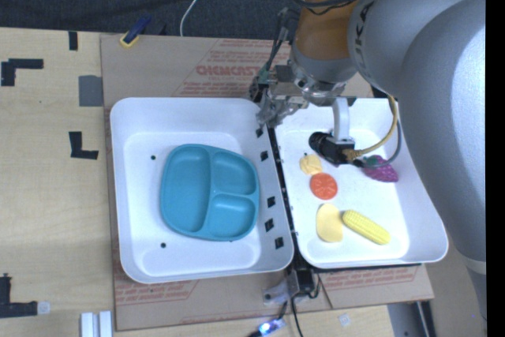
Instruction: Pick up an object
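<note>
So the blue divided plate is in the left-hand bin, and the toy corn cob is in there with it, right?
Not quite. The blue divided plate is in the left-hand bin, but the toy corn cob is not with it: it lies in the right-hand bin, as the camera view shows.

Blue tray [209, 192], toy corn [365, 226], claw [271, 105]

This is a robotics lab bench. Two shallow white plastic bins [134, 140] sit on brown cardboard [197, 65] beneath a grey robot arm [434, 51].
</note>
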You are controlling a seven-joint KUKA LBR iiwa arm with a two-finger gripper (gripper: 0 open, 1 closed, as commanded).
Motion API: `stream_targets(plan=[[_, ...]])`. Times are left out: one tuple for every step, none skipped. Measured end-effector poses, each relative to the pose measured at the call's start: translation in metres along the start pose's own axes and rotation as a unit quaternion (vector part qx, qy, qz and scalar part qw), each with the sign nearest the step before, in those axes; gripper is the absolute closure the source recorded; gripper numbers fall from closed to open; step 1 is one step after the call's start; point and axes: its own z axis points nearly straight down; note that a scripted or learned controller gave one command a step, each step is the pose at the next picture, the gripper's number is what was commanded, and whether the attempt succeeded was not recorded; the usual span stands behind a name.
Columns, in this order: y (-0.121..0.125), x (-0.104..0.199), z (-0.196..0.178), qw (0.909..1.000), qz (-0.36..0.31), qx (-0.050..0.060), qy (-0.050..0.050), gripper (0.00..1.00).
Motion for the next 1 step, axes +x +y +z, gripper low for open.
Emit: stream_targets(plan=[[-0.0082,0.0511,-0.0097,1.0000,0.000,0.000,0.000,1.00]])
